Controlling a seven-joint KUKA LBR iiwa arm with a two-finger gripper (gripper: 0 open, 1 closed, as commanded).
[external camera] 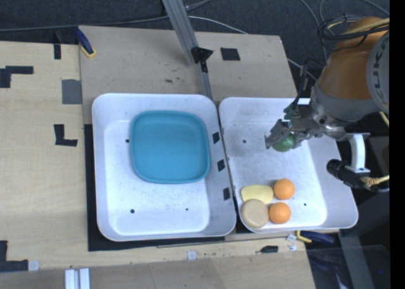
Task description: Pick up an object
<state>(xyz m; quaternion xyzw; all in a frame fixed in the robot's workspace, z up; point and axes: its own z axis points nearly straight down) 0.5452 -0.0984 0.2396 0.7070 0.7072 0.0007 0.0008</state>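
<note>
Tabletop [38, 155]: a pale wooden surface carries two shallow white bins side by side toward its right end, with dark tape marks scattered over its left part.

Arm [351, 73]: grey with an orange band, it reaches in over the tabletop's right edge and bends down above the right bin.

Left bin [107, 218]: it holds a blue plate [169, 147] lying flat, closer to the far wall than the near one.

Right bin [253, 155]: two orange balls [284, 189], a yellow piece [255, 193] and a beige round piece [255, 212] sit clustered at its near wall, touching one another.

Hand [282, 136]: it sits low over the middle of the right bin, toward its far half, closed around a green object [285, 143] that shows between the fingers.

Green object: small and rounded, partly hidden by the fingers, well apart from the near-wall cluster; whether it rests on the bin floor cannot be told.

Step in hand: by appearances, the grasp itself, with the lift to follow.

Next move: it calls for a straight rise with the grip kept firm, since a small round thing may slip out.
</note>
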